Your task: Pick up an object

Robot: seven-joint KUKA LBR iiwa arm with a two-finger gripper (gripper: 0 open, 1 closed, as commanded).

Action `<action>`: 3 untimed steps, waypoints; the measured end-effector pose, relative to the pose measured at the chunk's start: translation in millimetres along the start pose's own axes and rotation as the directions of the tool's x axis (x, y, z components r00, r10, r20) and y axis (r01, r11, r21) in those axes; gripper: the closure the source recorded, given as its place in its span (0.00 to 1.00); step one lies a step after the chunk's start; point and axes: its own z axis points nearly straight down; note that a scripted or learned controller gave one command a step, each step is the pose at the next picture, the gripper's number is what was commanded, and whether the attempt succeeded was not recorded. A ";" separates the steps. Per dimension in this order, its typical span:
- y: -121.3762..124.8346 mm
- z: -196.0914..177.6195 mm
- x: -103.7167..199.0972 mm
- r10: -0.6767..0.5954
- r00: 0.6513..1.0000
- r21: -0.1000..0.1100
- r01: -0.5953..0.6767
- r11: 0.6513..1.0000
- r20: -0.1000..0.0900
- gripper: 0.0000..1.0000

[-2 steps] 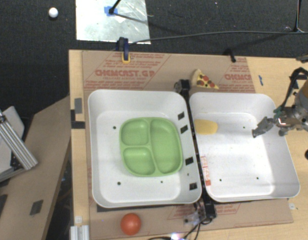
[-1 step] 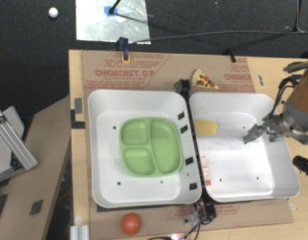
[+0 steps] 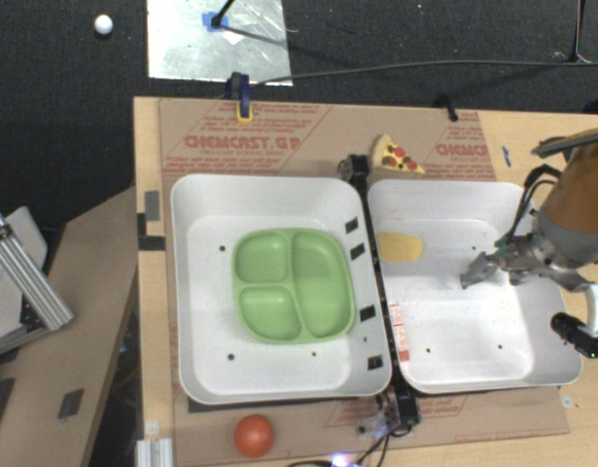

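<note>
You see two shallow white bins side by side on the worktop (image 3: 308, 129), which is covered by brown cardboard. The left bin (image 3: 196, 212) holds a green divided plate (image 3: 294, 285) with three compartments; it lies flat near the middle of the bin. I cannot see anything inside the compartments.

The right bin (image 3: 532, 363) holds one flat yellow piece (image 3: 400, 248), pale and rounded. It lies in the upper left part of that bin, near the wall that meets the left bin. This is the only loose object in the right bin that you can pick.

The arm (image 3: 580, 212) comes in from the right, and its gripper (image 3: 475, 274) is low over the middle of the right bin, pointing to the left. It is apart from the yellow piece, to the right and a little lower in the view. I see nothing between its fingers, but I cannot tell how far they are open.

Outside the bins, a toy pizza slice (image 3: 397, 156) lies on the cardboard just behind the right bin. An orange-red ball (image 3: 254, 435) lies in front of the left bin, at the worktop edge.
</note>
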 end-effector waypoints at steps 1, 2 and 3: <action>1.2 -12.8 -0.5 0.000 1.000 -0.005 0.000 1.000 0.002 1.00; 4.7 -77.5 -2.9 -0.003 1.000 -0.009 0.003 1.000 0.003 1.00; 8.5 -142.2 -1.4 -0.005 1.000 -0.009 0.005 1.000 0.003 1.00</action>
